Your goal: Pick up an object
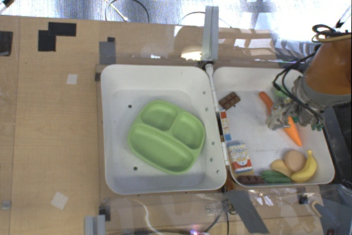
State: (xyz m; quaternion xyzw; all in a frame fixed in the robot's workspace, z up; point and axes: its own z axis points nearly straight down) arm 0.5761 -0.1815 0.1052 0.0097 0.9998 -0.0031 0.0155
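The right bin (pixel 250 129) holds several toy foods. An orange carrot (pixel 293 132) lies near the right wall, with a smaller red-orange piece (pixel 265 99) further back. A brown chocolate piece (pixel 229 100) sits at the back left, and a small carton (pixel 239 156) lies near the front left. At the front right are a yellow banana (pixel 307 169), a tan egg-like piece (pixel 293 160), a green piece (pixel 276 176) and a dark brown bar (pixel 250 179). My gripper (pixel 280 118) hangs low over the bin, right beside the carrot's upper end.
The left bin (pixel 118 91) holds a green divided plate (pixel 166 135). A grey post (pixel 210 33) stands behind the wall between the bins. Black cables (pixel 286 82) loop off the arm's wrist over the right bin's back corner.
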